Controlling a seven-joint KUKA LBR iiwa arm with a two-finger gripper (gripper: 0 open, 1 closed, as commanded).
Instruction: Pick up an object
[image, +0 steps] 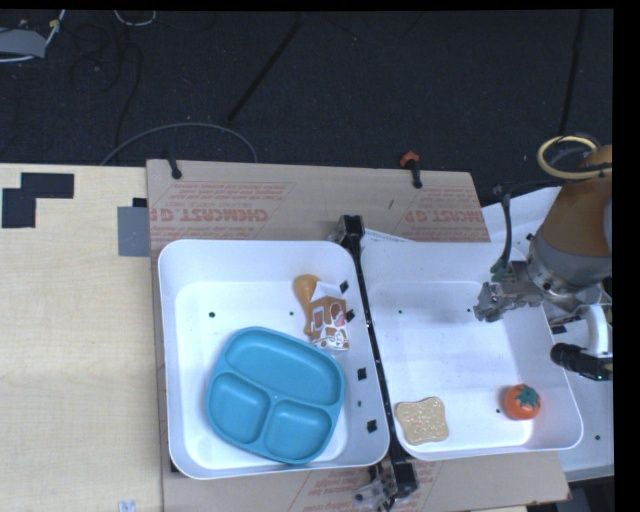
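arm hangs over the right bin (470, 270), no object seen in its grasp

the gripper (490, 300) sits above the bin's upper right floor; whether its fingers are apart cannot be told. a tan cracker-shaped piece (422, 420) and an orange tomato-like toy (521, 401) lie well apart along the near wall. in the left bin (190, 300), a blue divided plate (276, 394) lies beside a small printed packet (328, 324).

My bench (70, 330) lies at nine o'clock, cardboard sheet (300, 205) under both bins toward twelve, black cables (260, 70) beyond it.
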